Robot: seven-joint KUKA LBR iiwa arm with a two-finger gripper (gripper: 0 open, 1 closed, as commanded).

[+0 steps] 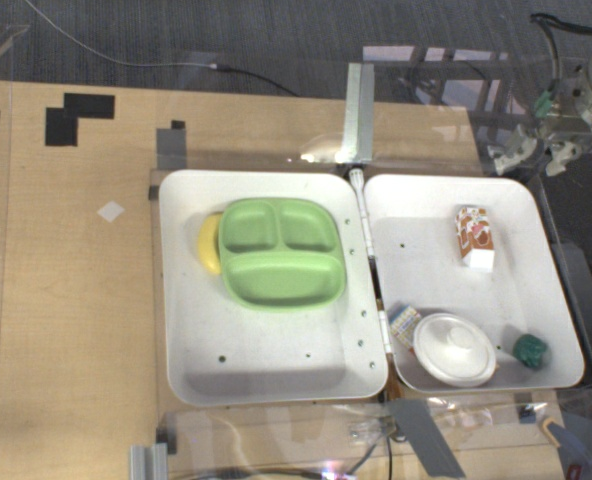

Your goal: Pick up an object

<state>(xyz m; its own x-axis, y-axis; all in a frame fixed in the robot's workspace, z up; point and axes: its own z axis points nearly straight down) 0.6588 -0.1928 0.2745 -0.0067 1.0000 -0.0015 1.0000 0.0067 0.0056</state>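
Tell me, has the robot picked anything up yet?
Not yet. Nothing looks lifted: the green divided plastic plate lies in the left bin, the small red-and-white carton and white round bowl in the right. The gripper sits beyond the right bin's far corner. Choosing, grasping and lifting remain.

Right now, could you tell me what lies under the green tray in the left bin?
A yellow thing pokes out from under the tray's left edge. The tray covers the rest of it, so I cannot tell what it is.

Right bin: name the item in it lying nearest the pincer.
The small carton, red and white, near the right bin's far edge. The white bowl and green object sit along the near edge, farther from the pincer at upper right.
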